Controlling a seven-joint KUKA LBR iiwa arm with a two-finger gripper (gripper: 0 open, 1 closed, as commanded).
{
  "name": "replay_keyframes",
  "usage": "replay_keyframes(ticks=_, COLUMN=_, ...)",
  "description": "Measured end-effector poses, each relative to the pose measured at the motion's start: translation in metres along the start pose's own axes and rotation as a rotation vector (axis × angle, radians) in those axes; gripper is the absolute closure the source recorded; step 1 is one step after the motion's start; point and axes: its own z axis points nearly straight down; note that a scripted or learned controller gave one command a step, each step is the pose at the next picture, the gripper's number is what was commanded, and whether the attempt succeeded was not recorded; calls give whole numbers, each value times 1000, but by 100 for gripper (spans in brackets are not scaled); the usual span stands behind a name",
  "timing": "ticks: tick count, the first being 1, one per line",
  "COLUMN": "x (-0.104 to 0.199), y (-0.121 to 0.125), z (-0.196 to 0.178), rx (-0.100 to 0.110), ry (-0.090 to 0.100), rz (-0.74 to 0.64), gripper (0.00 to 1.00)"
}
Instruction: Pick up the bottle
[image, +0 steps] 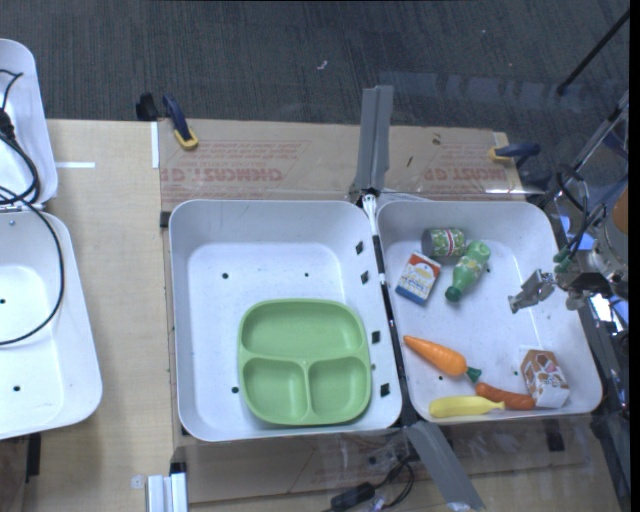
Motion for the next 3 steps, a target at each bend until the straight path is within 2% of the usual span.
replay_keyframes(ticks=1, x=32, y=63, z=103, rx=-2, ry=-1, rz=71, gripper=0)
replay_keyframes(ticks=2, x=93, y=99, z=103, rx=-3, ry=-2, rz=-51, gripper=0)
replay_keyframes(ticks=3, x=92, y=99, z=94, rx=-2, ry=-4, rz=-52, gripper=100)
